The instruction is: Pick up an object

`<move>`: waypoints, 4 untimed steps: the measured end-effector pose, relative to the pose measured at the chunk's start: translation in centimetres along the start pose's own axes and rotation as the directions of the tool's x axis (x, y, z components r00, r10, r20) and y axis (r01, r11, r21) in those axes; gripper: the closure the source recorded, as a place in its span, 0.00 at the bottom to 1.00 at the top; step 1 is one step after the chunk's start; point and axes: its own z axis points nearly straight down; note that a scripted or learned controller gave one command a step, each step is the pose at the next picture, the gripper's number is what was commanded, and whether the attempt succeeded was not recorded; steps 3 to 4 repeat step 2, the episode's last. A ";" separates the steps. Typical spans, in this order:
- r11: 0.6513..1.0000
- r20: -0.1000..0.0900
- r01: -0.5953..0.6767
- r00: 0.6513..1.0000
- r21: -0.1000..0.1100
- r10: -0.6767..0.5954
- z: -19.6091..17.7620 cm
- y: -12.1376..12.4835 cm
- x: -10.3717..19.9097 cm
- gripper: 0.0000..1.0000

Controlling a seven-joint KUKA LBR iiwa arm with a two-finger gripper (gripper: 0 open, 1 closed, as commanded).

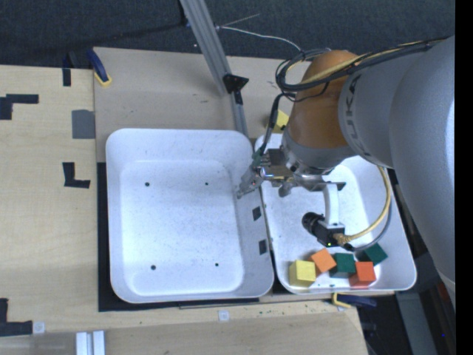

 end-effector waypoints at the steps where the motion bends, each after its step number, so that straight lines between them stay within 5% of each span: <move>1: 1.000 0.002 -0.004 1.000 -0.007 0.004 0.0 8.7 3.1 0.00; 2: 1.000 0.005 -0.006 1.000 -0.001 0.006 -1.0 8.4 2.9 1.00; 4: 1.000 0.005 -0.006 1.000 -0.001 0.006 -1.0 8.4 2.9 1.00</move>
